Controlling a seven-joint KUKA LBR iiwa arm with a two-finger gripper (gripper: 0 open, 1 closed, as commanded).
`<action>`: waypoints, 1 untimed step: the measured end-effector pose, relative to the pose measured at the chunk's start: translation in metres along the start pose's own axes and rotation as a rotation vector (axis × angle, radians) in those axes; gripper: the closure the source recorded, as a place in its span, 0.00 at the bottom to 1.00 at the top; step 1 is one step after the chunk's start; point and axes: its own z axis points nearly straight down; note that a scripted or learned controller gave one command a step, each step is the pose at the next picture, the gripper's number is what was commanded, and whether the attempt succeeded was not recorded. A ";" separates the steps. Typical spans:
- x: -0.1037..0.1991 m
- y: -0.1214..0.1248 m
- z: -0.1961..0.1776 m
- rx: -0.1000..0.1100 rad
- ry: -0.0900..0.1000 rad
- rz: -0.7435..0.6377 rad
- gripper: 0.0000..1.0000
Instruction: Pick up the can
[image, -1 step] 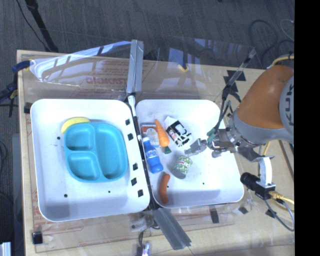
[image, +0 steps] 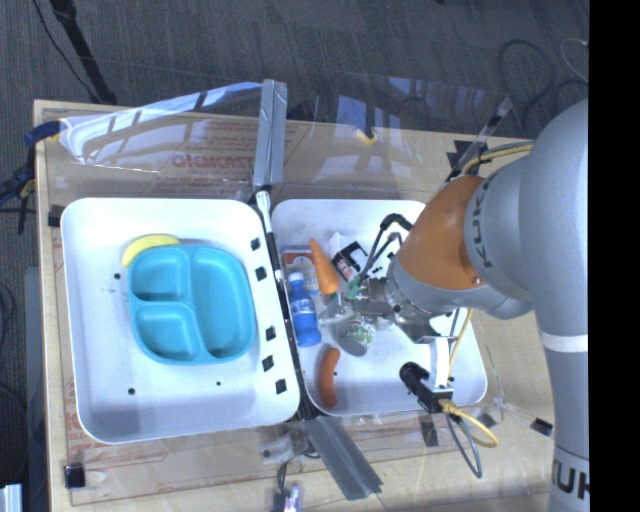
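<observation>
In the right bin (image: 400, 398), a blue cylindrical can (image: 304, 318) lies on its side along the left wall, with a white-labelled part (image: 297, 276) just behind it. My gripper (image: 362, 303) hangs low over the middle of this bin, a little to the right of the can and apart from it. The wrist and orange band hide much of the gripper. Directly under it lies a small greenish, see-through thing (image: 359, 334).
An orange carrot (image: 323, 267) and a small black, red and white packet (image: 346, 261) lie behind the gripper. A brown sausage (image: 328, 377) lies near the front wall. The left bin (image: 95, 300) holds a blue divided tray (image: 192, 302) with a yellow thing (image: 150, 244) at its back corner.
</observation>
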 end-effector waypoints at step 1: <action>-0.012 -0.032 0.018 0.016 0.007 -0.046 0.00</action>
